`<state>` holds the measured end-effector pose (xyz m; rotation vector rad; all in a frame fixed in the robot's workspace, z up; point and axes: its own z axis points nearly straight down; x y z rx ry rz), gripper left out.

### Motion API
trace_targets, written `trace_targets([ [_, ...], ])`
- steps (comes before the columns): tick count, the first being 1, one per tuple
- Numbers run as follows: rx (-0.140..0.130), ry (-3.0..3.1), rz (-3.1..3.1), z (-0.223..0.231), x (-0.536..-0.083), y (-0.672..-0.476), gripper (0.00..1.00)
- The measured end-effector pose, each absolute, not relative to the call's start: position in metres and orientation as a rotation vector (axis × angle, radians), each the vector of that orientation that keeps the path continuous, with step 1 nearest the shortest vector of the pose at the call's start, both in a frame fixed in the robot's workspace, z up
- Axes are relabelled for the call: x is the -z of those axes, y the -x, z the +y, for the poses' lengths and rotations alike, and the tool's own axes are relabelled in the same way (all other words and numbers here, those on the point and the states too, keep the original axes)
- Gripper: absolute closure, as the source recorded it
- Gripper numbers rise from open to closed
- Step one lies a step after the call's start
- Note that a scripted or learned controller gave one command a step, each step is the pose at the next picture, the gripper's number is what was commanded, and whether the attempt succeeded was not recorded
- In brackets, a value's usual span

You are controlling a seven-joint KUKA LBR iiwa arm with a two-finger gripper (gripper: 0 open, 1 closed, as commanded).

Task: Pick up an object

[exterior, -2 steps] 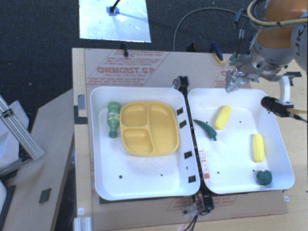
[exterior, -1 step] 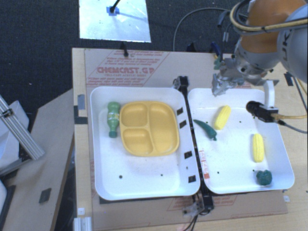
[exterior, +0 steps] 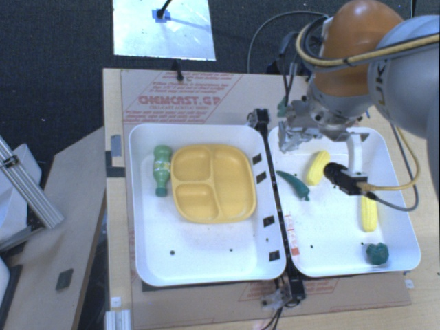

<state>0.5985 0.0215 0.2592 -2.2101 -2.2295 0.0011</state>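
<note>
My gripper (exterior: pixel 294 141) hangs over the far left corner of the right bin (exterior: pixel 399 184), with the orange-banded wrist above it. A short yellow corn piece (exterior: pixel 317 167) lies just to its right and nearer the camera. A green chilli pepper (exterior: pixel 294 185) lies below the gripper, close to the divider between the bins. Further right a longer yellow corn cob (exterior: pixel 368 214) lies lengthwise. A dark green lump (exterior: pixel 376 254) rests in the near right corner. Nothing shows in the gripper's grasp.
The left bin (exterior: pixel 148 253) holds a yellow divided plate (exterior: pixel 212 183) and a green bottle (exterior: pixel 161 170) lying beside it. A black connector with a yellow cable (exterior: pixel 344 178) hangs from the arm over the right bin. A metal sheet (exterior: pixel 163 19) lies beyond the bench.
</note>
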Motion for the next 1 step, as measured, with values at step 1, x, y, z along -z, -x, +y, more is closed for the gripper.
trace_targets([
  [1, -0.002, 2.211, -2.229, 0.0664, -0.2448, -0.5735, 1.0],
])
